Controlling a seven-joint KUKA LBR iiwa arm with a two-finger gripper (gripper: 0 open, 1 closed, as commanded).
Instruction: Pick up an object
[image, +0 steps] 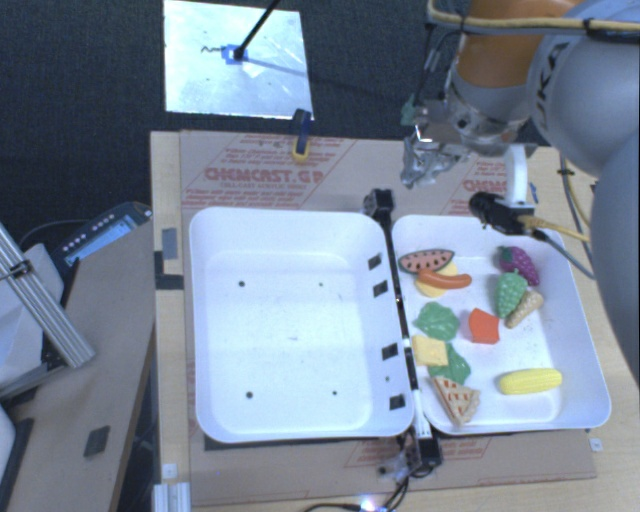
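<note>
Pizza slice (455, 400) lies in right bin (585, 400); fingers' (425, 172) state I cannot tell.

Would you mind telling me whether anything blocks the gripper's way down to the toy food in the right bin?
Nothing visible does. The gripper hangs above the bench beyond the right white bin, and the yellow plastic corn cob and orange block lie uncovered.

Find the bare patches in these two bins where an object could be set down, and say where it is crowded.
The left bin offers bare floor from wall to wall. In the right bin, the strip between the corn and the right wall is free; its left half is crowded.
</note>
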